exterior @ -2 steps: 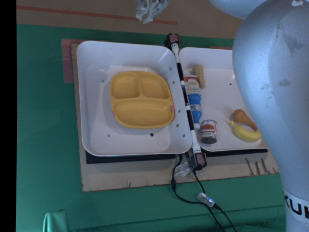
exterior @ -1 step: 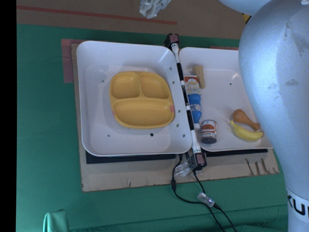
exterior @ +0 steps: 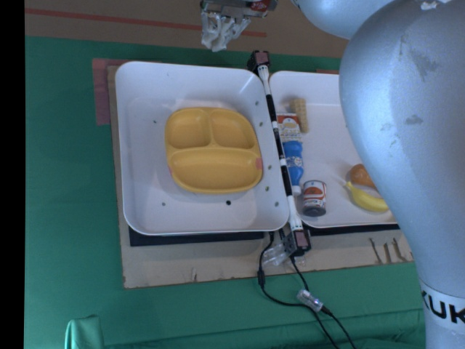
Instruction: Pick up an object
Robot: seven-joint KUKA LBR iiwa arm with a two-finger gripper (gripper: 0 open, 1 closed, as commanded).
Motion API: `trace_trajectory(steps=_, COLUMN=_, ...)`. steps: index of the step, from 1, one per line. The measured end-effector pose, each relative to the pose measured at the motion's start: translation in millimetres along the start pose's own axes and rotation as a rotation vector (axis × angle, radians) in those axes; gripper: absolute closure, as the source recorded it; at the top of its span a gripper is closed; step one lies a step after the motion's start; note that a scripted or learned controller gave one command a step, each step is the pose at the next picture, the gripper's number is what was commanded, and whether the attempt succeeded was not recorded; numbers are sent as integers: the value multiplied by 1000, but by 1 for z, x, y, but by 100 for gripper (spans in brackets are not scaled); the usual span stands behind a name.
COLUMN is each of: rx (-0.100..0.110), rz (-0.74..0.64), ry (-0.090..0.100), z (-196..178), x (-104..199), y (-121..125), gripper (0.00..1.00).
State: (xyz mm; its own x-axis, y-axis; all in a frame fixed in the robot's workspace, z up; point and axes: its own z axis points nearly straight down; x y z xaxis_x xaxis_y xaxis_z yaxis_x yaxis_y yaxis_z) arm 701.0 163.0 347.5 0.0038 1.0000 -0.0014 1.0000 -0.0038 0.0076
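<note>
Tool (exterior: 218, 31): raised above left bin's (exterior: 142, 122) far rim, fingers closed on crumpled white object (exterior: 216, 36) | Left bin: yellow divided plate (exterior: 212, 150) | Right bin (exterior: 327, 133): bottle (exterior: 291, 153), can (exterior: 314, 197), banana (exterior: 365, 198)

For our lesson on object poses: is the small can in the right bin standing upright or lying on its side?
Lying on its side. The small can shows its label along its length and a round end facing the bin's near edge.
</note>
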Motion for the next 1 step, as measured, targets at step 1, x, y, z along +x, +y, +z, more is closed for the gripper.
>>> trace_trajectory(steps=1, rx=-6, rz=0, ry=5, z=-42, x=3, y=0, gripper=100)
